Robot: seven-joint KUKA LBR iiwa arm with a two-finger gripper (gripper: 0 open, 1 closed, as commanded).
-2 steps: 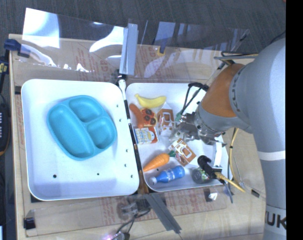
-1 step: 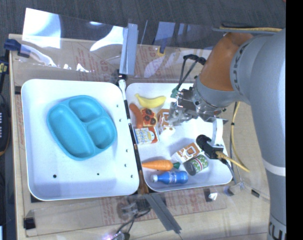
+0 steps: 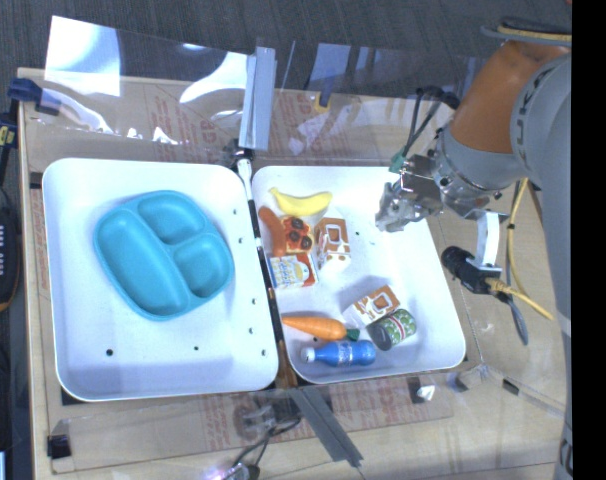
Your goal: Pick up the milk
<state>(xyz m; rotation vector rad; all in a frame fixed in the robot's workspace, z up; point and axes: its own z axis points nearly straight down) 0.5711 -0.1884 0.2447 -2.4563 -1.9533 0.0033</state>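
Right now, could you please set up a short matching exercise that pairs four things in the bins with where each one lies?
Things:
1. banana
2. blue plate
3. blue bottle
4. gripper

Places:
A. near edge of the right bin
B. far end of the right bin
C. above the right bin's right side
D. in the left bin

Pairs: 1-B, 2-D, 3-A, 4-C
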